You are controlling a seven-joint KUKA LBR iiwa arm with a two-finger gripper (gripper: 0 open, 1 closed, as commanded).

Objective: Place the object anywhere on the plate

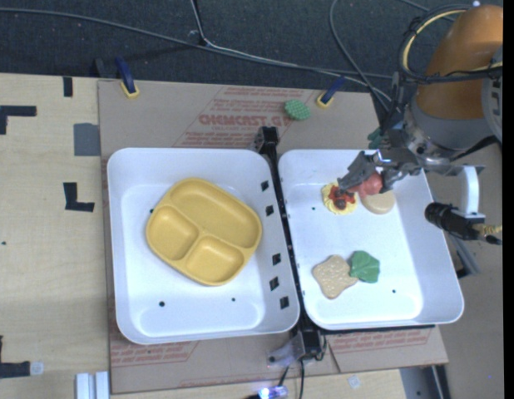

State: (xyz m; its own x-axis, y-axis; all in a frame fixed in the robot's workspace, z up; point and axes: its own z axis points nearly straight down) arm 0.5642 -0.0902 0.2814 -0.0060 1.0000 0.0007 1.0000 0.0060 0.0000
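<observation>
Down at the upper middle of the right bin [407, 306], right of frame centre: the gripper [354, 181], slanting in from the grey-and-orange arm [457, 65] at the upper right. Open, shut or clamped on something: cannot tell, the tip being dark, small and merged with what lies under it.

Just beneath that tip, a cluster of small toy foods: a yellow piece with red on it [338, 199], a red piece [372, 184] touching the gripper's underside, and a pale tan round [378, 201] just to the right. Probably the task's thing somewhere among these, though hard to say which. Lower in the same bin, well apart from the cluster: a tan toast-shaped piece [332, 276] touching a green leafy piece [364, 266].

Judging by looks, all light, small, likely moulded plastic or rubber; fairly stiff, smooth enough to slip, not fragile. Flat and low, so little height to pinch; best taken across the narrow width, from straight above, with care not to nudge the neighbours crowding it.

Left bin [124, 223], left of centre: the yellow divided plate [204, 231], three compartments, nothing on it, well apart from the cluster. Above the bins on the cardboard-covered worktop [157, 123], a small green piece [297, 110].

Hard to make out: the outlines within the cluster, partly covered by the gripper; the arm's upper part, cut off by the frame edge.
</observation>
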